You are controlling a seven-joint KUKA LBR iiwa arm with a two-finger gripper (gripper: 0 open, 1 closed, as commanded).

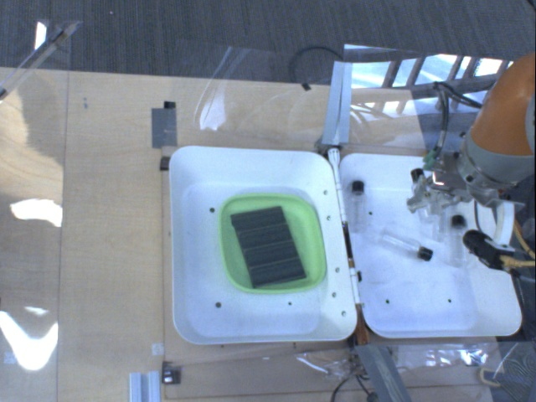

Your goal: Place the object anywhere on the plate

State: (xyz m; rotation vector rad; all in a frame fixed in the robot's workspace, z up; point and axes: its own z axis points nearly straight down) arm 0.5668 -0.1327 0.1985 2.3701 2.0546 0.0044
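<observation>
- Lying flat on the green plate [311, 254] in the left bin [188, 308], a dark ribbed slab [267, 246] sits near the plate's middle, turned slightly off square, so the placing looks already done.
- Judged from its look, the dark ribbed slab is stiff, light and low; its grooved top should give fair friction, and the two long edges seem the natural place to take hold, since it lies too flat for a grip from the side.
- The plate's raised rim closes in around the slab, leaving little room for fingers to come down beside it without touching green plastic.
- The grey arm with its orange band [509, 111] reaches over the right bin [444, 316], well apart from the plate; its pincer [434, 193] hangs above that bin's upper part, and whether it is wide or narrow cannot be told, for clear parts blur together there.
- A clear tube with a dark cap [406, 245] lies slantwise on the right bin's floor, and a small dark-capped item [358, 188] rests near the wall between the bins.
- That double wall, with its row of screws, stands between arm and plate and would have to be crossed from above.
- A pale wooden counter [92, 224] carries both bins, with glare from a clear sheet across its left part.
</observation>
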